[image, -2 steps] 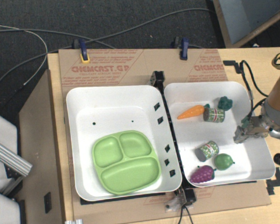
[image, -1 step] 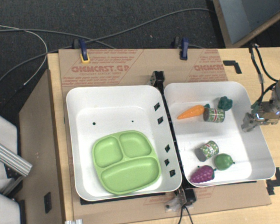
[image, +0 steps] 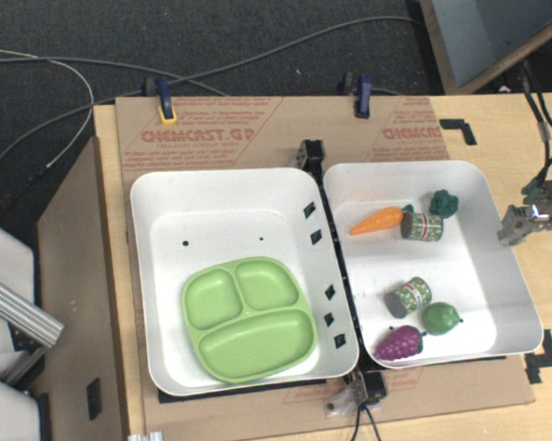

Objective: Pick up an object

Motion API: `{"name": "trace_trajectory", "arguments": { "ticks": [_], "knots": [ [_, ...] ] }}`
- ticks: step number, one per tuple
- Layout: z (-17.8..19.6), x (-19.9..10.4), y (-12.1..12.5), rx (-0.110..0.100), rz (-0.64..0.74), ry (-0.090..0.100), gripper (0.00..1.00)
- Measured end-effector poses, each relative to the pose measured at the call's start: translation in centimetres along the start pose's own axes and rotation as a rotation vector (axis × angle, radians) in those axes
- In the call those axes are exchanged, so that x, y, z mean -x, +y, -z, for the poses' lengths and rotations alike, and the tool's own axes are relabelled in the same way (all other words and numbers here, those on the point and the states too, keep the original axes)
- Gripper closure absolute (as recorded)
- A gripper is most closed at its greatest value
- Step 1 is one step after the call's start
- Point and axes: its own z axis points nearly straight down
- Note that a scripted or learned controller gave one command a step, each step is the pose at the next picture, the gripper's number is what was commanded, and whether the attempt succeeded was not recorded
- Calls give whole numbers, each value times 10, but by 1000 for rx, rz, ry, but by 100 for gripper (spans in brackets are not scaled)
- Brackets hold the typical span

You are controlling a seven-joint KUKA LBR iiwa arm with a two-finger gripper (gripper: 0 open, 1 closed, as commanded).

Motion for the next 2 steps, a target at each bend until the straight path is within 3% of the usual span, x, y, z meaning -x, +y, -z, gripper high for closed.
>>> {"name": "trace_trajectory", "arguments": {
  "ticks": [2],
  "knots": [
    [-12,-113,12,-8,4,5,100]
  ]
}}
